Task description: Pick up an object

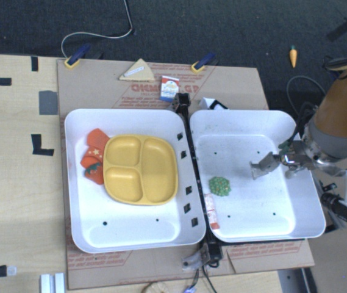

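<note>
Both bins (82, 224) were white, dotted with a few small black marks. The divided plate (141, 168) was plain yellow. The toy (94, 156) beside it was orange-red with a green patch. The ball (220, 186) was green and speckled. The arm (338, 112) showed an orange band over grey, and the gripper (264, 166) was dull grey. The cardboard (246, 84) was tan with red print, the clips (205, 61) blue and yellow, the counter (8, 182) pale wood with black marks.

The claw (262, 166) hangs over the right bin (246, 124), near a green ball (220, 186) on its floor.
</note>
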You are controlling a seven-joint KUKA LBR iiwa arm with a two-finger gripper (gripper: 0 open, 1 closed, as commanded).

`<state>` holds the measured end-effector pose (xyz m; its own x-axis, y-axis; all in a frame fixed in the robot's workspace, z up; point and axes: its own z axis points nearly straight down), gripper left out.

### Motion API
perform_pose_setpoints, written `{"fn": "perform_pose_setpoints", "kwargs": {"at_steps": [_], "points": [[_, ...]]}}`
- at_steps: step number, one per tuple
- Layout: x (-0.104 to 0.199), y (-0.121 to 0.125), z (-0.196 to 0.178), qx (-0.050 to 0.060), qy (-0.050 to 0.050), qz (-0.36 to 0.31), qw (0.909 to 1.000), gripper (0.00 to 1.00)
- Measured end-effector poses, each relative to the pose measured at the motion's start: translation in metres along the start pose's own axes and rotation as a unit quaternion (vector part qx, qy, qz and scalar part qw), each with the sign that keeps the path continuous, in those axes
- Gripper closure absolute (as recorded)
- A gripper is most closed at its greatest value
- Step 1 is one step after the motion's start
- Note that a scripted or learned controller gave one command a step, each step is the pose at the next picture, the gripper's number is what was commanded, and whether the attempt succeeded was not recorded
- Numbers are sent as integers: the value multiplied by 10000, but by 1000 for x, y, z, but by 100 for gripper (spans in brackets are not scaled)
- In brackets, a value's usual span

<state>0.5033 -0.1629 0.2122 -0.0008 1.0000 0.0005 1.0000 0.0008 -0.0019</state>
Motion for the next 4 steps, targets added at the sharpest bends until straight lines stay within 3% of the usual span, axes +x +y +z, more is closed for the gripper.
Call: {"fn": "perform_pose_setpoints", "kwargs": {"at_steps": [1,2,3,4], "points": [[88,6,29,1,3,-9,10000,0],[68,44,126,-32,-9,0,10000,0],[15,8,126,-35,-18,10,10000,0],[65,35,123,0,4,-6,10000,0]]}}
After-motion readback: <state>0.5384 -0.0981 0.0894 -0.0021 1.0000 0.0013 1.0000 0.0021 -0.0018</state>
